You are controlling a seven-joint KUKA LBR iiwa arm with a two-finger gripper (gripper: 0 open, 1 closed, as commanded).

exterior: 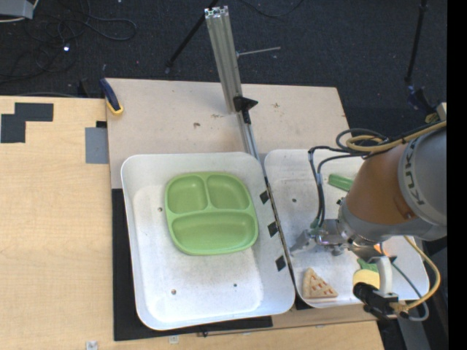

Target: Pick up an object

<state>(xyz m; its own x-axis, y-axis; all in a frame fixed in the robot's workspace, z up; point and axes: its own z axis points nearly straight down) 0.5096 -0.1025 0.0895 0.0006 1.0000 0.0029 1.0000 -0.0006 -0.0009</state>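
The grey and orange arm reaches in from the right and hangs over the right bin (292, 173). Its gripper (312, 240) points down low over the bin's middle, with the wrist covering most of it. A tan, triangular pizza-slice toy (319, 285) lies on the bin floor just in front of the gripper, apart from it. Behind the arm a green object (338, 183) pokes out near the bin's back. A yellow-green piece (367, 277) lies at the right, partly hidden by the arm's cables.
The left bin (146, 283) holds a green divided plate (211, 214) in its back half. A metal post (226, 57) rises behind the bins. Black clips (271, 228) sit on the rim between the two bins. A wooden bench top (51, 224) lies to the left.
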